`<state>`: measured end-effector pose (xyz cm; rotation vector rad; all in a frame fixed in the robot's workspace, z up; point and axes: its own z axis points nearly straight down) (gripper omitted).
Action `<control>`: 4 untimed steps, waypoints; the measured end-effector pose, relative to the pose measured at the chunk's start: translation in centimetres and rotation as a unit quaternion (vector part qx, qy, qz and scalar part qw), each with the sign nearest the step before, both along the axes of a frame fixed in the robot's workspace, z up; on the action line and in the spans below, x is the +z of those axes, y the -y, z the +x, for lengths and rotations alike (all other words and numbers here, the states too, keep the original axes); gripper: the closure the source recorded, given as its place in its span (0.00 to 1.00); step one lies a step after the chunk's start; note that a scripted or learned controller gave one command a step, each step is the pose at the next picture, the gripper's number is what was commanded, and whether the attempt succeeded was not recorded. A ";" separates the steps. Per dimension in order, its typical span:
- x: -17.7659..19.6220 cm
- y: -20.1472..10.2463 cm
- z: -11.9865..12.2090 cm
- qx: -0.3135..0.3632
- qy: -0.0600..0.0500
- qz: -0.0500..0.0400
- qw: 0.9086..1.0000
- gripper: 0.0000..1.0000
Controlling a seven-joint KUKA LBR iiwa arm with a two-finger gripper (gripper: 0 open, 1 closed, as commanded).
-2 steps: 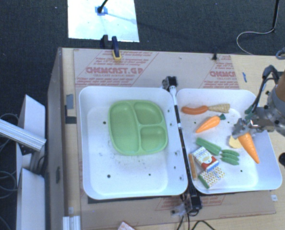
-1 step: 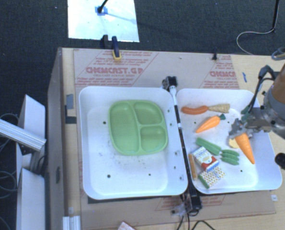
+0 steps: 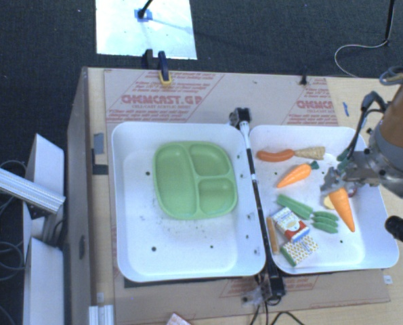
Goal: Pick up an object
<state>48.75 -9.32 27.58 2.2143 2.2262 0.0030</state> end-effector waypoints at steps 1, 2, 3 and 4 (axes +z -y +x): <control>0.0 -0.5 0.0 0.000 0.000 0.000 1.000 1.00; 0.5 -1.0 0.0 0.000 0.000 0.000 1.000 1.00; 0.5 -1.9 0.0 0.000 0.000 0.000 1.000 1.00; 0.3 -3.2 0.0 0.000 0.000 0.000 1.000 1.00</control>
